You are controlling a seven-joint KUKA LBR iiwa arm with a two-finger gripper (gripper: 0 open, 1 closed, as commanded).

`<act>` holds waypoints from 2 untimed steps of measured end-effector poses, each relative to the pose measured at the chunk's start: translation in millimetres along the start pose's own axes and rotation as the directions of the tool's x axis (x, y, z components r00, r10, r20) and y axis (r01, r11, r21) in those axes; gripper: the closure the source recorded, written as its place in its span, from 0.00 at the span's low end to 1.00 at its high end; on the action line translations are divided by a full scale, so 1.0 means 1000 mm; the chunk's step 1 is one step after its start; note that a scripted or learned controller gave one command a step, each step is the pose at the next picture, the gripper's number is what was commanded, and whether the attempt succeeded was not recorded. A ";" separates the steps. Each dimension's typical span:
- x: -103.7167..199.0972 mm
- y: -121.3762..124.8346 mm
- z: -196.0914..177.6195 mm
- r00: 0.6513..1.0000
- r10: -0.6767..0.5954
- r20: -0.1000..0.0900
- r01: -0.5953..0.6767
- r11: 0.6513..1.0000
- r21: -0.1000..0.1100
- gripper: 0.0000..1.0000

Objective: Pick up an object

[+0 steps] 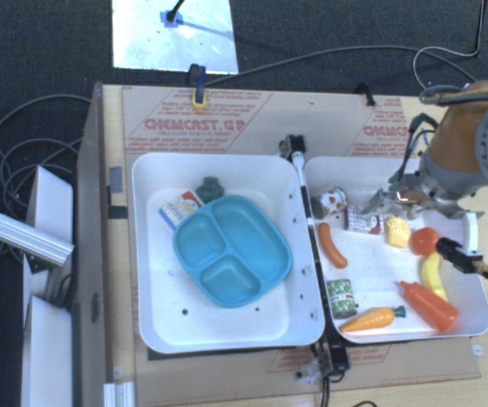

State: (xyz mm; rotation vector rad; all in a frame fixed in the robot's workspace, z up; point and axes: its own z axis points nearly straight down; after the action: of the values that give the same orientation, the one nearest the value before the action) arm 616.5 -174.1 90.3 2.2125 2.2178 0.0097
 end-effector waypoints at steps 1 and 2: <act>-0.019 0.055 -0.079 1.000 -0.002 0.001 0.002 1.000 0.003 0.00; -0.019 0.004 0.000 1.000 0.000 0.001 0.000 1.000 0.001 0.00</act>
State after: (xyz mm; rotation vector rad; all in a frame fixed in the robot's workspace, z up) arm 621.0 -193.1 90.2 2.2128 2.2180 0.0080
